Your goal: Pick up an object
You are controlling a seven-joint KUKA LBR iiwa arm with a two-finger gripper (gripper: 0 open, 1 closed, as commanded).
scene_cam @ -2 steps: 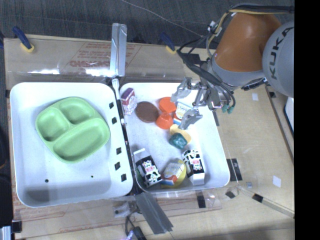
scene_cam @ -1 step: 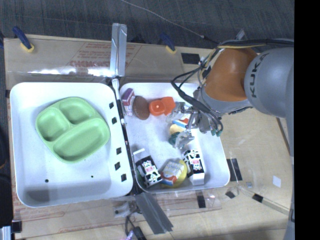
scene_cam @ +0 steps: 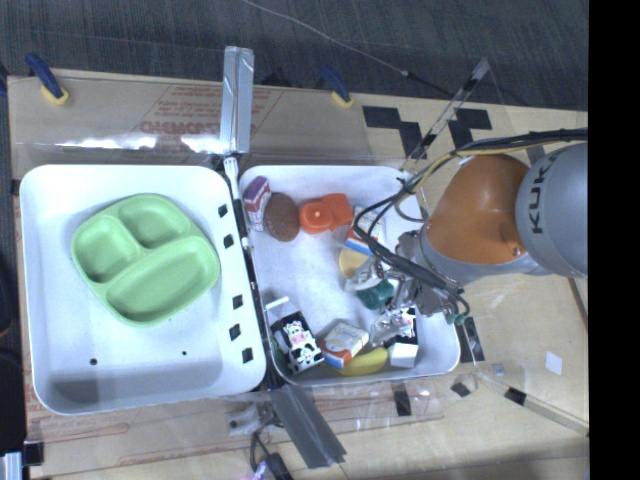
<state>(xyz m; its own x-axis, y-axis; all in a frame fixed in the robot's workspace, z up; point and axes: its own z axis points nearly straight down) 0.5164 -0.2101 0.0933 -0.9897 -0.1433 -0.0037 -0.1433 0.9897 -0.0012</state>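
Over on the left, the left bin (scene_cam: 60,298) carries a light green divided plate (scene_cam: 146,256), three compartments, lying flat and a little toward the bin's far-left corner. Two blue clamps (scene_cam: 47,78) sit on the far edge of the table (scene_cam: 300,118).

Across the divider now, the right bin (scene_cam: 310,278) is the busy one. At its far-left corner stands a small carton (scene_cam: 257,200) with a purple and white face, and touching it is a brown round piece (scene_cam: 282,217), matte, like a cookie. Just beside that, an orange block (scene_cam: 326,214) with a paler round spot on top. Down at the near wall there's a black and white cow-patterned box (scene_cam: 296,340), tilted, then a small white and orange packet (scene_cam: 345,340), and a yellow banana-shaped piece (scene_cam: 366,361) lying along the near rim.

Moving right, a pale yellow round piece (scene_cam: 353,262) shows under dark cables, with a teal object (scene_cam: 377,292) just below it. A small white cube (scene_cam: 404,353) sits in the near-right corner, next to the banana's end.

The tool (scene_cam: 400,313) is down in the bin's right part, right above the teal object and the white cube, tangled in cabling; whether it's spread or pressed together, I cannot tell, and nothing is visibly pinched. Behind it, the orange band (scene_cam: 478,213) and the grey arm (scene_cam: 555,208) come in from the right.
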